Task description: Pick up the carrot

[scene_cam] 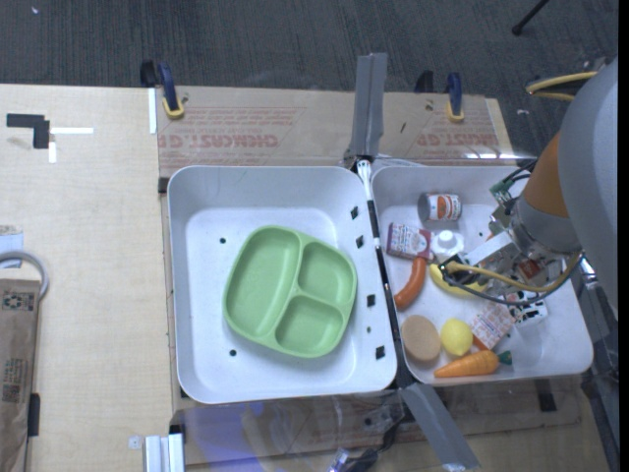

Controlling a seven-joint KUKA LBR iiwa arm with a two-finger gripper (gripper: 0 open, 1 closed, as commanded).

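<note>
Two white bins are sitting side by side on the bench. The left bin (pixel 197 293) is holding a green plate (pixel 291 291) with three parts, lying flat near its middle.

The right bin (pixel 565 347) is holding a pile of play food. The carrot (pixel 469 365) is lying on its side at about 6 o'clock in this bin, close to the front wall, with its pointed end aiming toward 9 o'clock and its green top toward 3 o'clock. A yellow lemon (pixel 456 337) is sitting just above the carrot, and a tan round thing like an egg or potato (pixel 423 338) is sitting just beside the lemon at 9 o'clock from it. A red sausage (pixel 412 283) is lying along the left side of the bin. A small pink box (pixel 406 239) is resting at 12 o'clock from the sausage, and a little can (pixel 441 206) is lying near the back. A yellow banana (pixel 454 278) is lying near the middle.

The grey arm (pixel 590 146) is reaching in from 3 o'clock. The gripper (pixel 511 283) is hanging over the middle right of the bin, well apart from the carrot, which is at about 7 o'clock from it. Wires and parts are hiding the gripper's tips, so I cannot tell its state. The carrot is lying free in the bin, with nothing touching it from above.
</note>
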